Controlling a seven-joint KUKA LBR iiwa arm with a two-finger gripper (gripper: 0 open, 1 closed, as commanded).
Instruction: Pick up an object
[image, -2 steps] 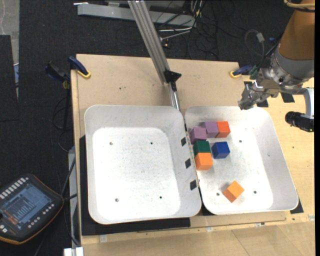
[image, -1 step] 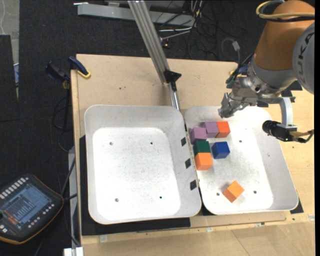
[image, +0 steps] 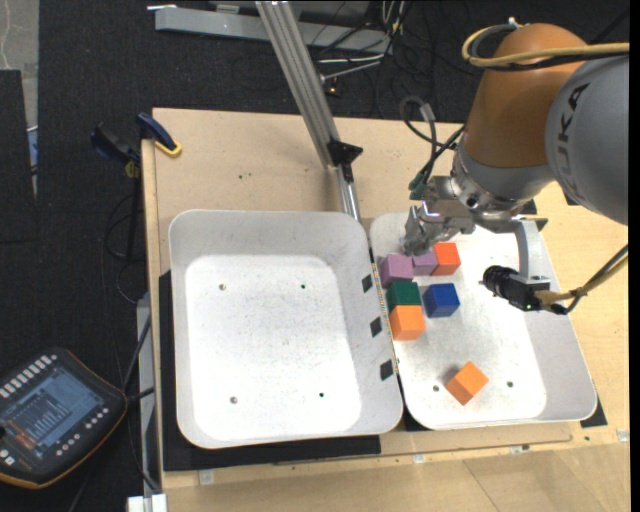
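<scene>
The jaws (image: 425, 232) are hovering over small pale purple blocks (image: 410, 265) in the right bin (image: 560, 400); their opening I cannot tell.

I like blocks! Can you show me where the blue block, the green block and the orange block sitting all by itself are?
blue block (image: 441, 299), camera view, middle of its top face.
green block (image: 404, 293), camera view, middle of its top face.
lone orange block (image: 466, 382), camera view, centre of its top face.
</scene>
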